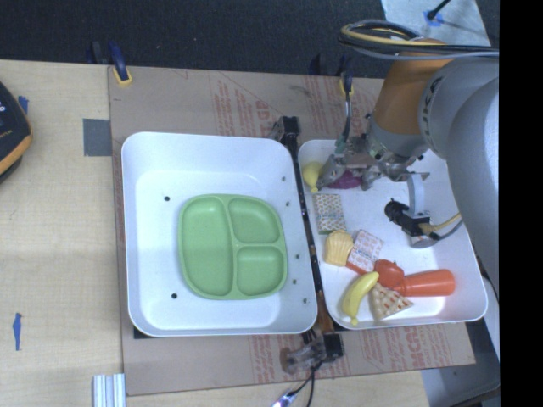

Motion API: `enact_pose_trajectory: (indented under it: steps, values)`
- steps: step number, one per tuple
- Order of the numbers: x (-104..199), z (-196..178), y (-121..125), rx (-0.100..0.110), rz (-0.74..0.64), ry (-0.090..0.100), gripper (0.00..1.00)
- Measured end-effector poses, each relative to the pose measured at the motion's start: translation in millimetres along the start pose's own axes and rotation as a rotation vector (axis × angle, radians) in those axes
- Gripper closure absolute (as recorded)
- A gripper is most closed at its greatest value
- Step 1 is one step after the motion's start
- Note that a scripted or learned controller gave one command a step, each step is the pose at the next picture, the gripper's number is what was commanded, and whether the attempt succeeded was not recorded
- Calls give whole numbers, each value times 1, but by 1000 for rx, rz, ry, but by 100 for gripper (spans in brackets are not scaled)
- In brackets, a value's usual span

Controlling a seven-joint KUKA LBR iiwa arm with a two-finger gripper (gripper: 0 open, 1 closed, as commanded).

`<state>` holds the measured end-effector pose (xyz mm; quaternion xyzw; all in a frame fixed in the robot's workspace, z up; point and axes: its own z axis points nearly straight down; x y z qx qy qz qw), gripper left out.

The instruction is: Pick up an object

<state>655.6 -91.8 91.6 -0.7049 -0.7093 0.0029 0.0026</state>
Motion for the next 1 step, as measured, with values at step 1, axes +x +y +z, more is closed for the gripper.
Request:
enact_pose_trajectory:
  steps: [1]
  values:
    - [-1, -10, 0, 3, -2, -1, 100]
